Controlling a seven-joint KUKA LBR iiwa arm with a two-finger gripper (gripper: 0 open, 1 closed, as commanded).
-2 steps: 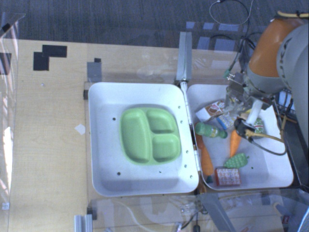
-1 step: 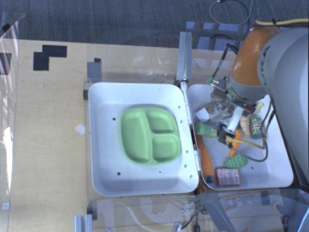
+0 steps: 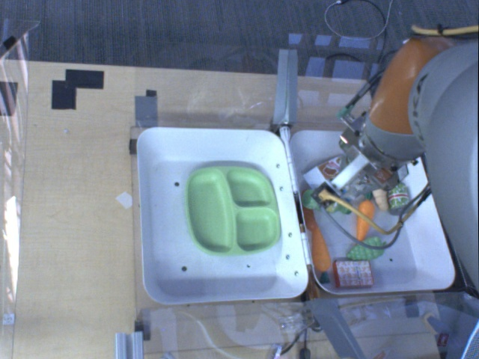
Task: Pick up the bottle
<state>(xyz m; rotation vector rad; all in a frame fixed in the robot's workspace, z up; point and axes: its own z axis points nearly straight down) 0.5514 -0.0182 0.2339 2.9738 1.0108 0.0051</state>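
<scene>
Grey arm (image 3: 449, 126), orange-banded above the wrist, looms up on the right and hangs over the right bin (image 3: 441, 271), covering that bin's far right part. Left of the right bin, edge to edge with it, sits the left bin (image 3: 161, 275). It holds one thing, a green divided plate (image 3: 224, 209), lying flat in its middle (three compartments, all bare).

The right bin itself is crowded. The gripper (image 3: 346, 176) is down in its far left part, among the clutter; from where I stand I cannot tell whether it grips anything. What I take for the bottle (image 3: 330, 169), a small thing with a red-and-white label, lies in that same far left part of the right bin, just beside the gripper and partly hidden by it.

Along the right bin's left wall lies a long carrot (image 3: 320, 247), pointing toward the near edge. A red-brown box (image 3: 352, 273) rests near the bin's near edge, with a green scrap (image 3: 361, 251) touching its far side. A shorter carrot (image 3: 364, 219) stands about mid-bin. Smallest, a little round tub (image 3: 397, 195) with a green label sits right of mid-bin, under the arm's edge.
</scene>
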